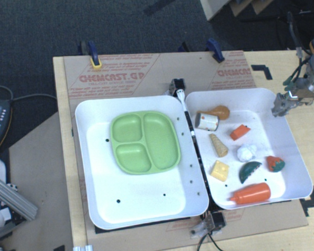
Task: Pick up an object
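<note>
The right bin (pixel 296 156) holds several toy foods. At its back lie a tan pear-shaped piece (pixel 219 112) and a small white can (pixel 206 122). Further forward are an orange-red block (pixel 240 132), a tan cone (pixel 218 144), a white ball (pixel 246 153), a yellow cheese wedge (pixel 220 170), a dark green piece (pixel 250 169), a red fruit with a green top (pixel 275 163) and a long orange-red piece (pixel 251 194). My gripper (pixel 281 108) hangs over the bin's back right rim, apart from all the objects, with nothing seen in it.
The left bin (pixel 97 195) holds a green divided plate (pixel 145 141). A black divider (pixel 192 141) runs between the bins. Blue clamps (pixel 214 50) hold the brown board at the back. The arm's wrist (pixel 303 84) comes in at the right edge.
</note>
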{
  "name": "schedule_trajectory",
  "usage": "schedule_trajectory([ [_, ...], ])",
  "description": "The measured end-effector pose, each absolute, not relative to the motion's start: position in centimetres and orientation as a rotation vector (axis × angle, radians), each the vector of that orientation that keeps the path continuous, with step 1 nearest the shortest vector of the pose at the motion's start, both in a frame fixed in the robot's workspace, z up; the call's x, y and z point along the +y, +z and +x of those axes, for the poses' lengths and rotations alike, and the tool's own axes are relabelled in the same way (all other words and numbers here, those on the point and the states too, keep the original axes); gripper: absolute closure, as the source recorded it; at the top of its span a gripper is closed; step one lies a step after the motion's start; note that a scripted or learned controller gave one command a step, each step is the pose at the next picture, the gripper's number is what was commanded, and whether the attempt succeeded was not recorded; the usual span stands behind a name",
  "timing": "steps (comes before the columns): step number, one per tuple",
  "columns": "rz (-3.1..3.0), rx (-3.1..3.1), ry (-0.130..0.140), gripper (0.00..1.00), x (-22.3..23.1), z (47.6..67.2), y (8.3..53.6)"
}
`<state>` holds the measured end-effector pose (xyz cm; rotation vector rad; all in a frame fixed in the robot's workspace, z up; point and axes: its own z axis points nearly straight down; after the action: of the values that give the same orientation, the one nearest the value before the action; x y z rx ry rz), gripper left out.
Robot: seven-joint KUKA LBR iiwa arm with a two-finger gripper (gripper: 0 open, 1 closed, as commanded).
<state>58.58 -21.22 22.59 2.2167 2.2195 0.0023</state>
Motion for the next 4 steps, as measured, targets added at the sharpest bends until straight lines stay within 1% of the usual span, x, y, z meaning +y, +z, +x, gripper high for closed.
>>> schedule_trajectory([
  [1, 2.216, 2.23, 0.002, 1.0, -15.5, 60.4, 21.6],
  [2, 2.216, 2.229, 0.001, 1.0, -10.1, 61.8, 21.2],
  [3, 2.213, 2.226, 0.006, 1.0, -5.3, 63.1, 23.1],
  [4, 2.219, 2.219, 0.003, 1.0, -6.5, 63.5, 23.5],
])
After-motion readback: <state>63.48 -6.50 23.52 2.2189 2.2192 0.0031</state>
